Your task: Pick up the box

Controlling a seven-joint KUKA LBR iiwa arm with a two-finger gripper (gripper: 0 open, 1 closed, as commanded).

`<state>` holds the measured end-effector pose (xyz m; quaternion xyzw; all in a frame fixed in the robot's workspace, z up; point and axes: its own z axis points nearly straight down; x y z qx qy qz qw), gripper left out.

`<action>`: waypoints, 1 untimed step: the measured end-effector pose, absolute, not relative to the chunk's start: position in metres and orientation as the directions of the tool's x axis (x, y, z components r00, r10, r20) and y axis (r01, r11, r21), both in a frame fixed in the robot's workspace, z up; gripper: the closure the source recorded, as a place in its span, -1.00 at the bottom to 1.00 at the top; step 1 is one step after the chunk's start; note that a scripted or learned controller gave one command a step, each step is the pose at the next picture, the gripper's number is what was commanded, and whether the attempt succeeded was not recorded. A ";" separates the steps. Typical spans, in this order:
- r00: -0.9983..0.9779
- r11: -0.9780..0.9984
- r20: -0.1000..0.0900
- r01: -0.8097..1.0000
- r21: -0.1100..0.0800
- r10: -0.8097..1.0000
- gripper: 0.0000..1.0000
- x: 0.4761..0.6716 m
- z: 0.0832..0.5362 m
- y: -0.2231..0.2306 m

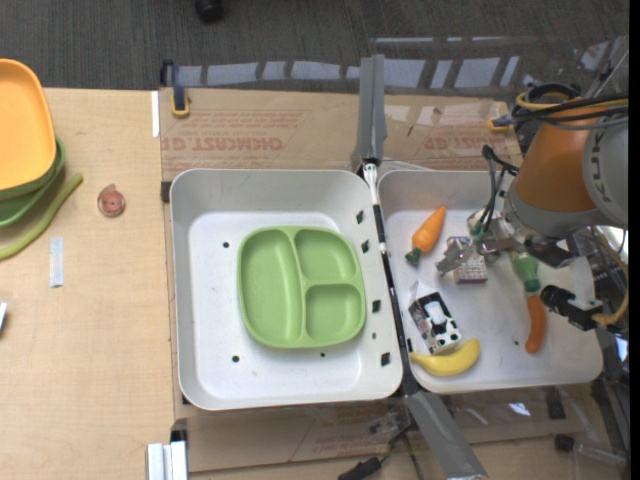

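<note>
One fixed camera, mounted above the counter [90, 368], looks down at a slant from moderate height. The left white bin [200, 368] and right white bin [570, 363] sit centre-right in frame; dark floor [300, 18] lies beyond the far edge.

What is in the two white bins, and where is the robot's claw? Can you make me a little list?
left bin: green divided plate, lying flat in the middle
right bin: toy carrot, banana, small black and white box, red chili pepper, green thing partly hidden
box: beside the left wall, just above the banana
claw: low in the right bin, right of the carrot, apart from the box
arm: reaching in from the right
</note>
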<state>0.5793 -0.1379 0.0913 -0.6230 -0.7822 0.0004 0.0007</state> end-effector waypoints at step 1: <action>-0.221 0.221 0.000 0.975 -0.002 0.975 1.00 0.579 0.100 -0.139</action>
